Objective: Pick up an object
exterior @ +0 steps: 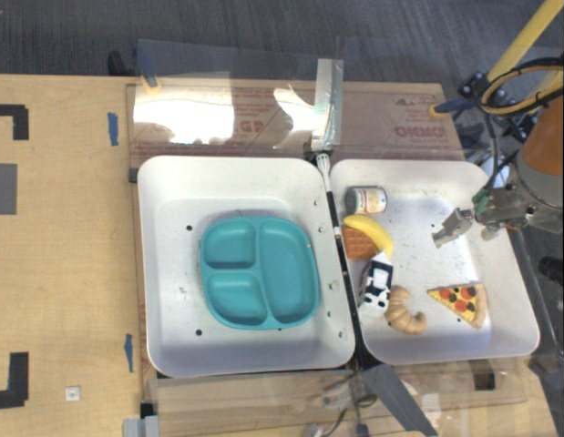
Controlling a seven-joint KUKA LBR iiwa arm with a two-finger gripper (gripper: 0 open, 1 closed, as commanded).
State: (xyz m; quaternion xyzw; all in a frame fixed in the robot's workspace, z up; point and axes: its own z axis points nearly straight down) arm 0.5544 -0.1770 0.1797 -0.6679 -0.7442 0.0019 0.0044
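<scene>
Robot lab bench (63, 198): 2 white bins (163, 189), taped markers (112, 127), cables (514, 85).

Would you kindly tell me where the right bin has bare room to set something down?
Bare floor lies between the can and the claw, and right of the banana above the pizza slice. The left edge is crowded.

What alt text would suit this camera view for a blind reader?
A robot gripper hovers over the right bin, which holds a can, banana, croissant and pizza slice. The left bin holds a teal divided plate.
</scene>
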